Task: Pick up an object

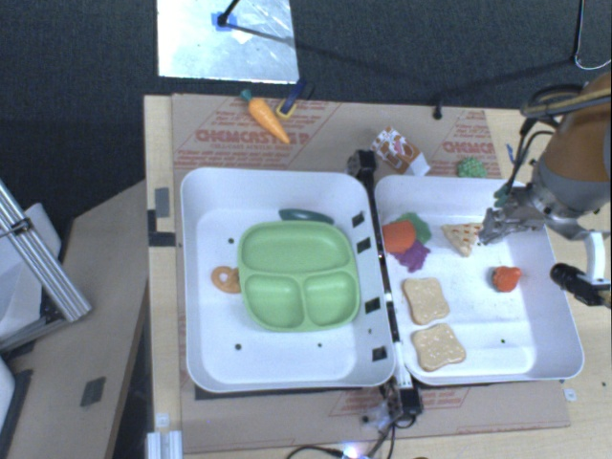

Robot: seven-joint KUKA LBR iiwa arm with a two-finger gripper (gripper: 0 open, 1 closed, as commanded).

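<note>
My gripper (491,231) hangs over the right bin (555,352), its tips close above the right end of a tan waffle wedge (461,236). Nothing shows between the tips. In the same bin lie a red-orange tomato with a green top (403,232), purple grapes (414,254), a small red-orange piece (506,277) and two bread slices (426,299) (438,345).
The left bin (206,352) holds a green divided plate (296,275), a pretzel (226,279) and a dark green piece (304,215). Behind the bins lie a carrot (268,119), a red-and-white packet (395,148) and a green broccoli piece (469,168).
</note>
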